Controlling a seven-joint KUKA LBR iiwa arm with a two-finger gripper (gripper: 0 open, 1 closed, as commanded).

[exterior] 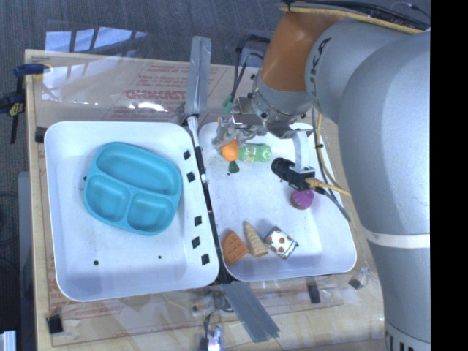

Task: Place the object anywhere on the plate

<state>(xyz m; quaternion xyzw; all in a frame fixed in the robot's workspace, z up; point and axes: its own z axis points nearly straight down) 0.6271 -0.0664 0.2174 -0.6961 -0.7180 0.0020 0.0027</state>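
1. The arm (365, 86) carries dark letters on its grey shell, just under the orange band; they look like part of "KUKA". Faded red print shows on the counter (146, 86) behind the bins, too faint to read.
2. Two white bins sit side by side, nearly touching down the middle: the left bin (66, 269) and the right bin (322, 258).
3. One blue plate (133, 188) with three compartments lies in the left bin, toward its upper middle. White floor shows all around it, widest along the near edge.
4. The end effector (235, 130) hangs over the far left corner of the right bin, close to the rim. I cannot tell how far its fingers stand apart, or whether they have hold of anything.
5. An orange ball (230, 151) lies just below it, touching a pale green bottle (256, 153).
6. A purple ball (302, 198) sits near the right wall.
7. Along the near edge lie three pieces close together: a waffle (234, 248), a cone (255, 240), a patterned can (281, 243).
8. The middle of the right bin is open floor.
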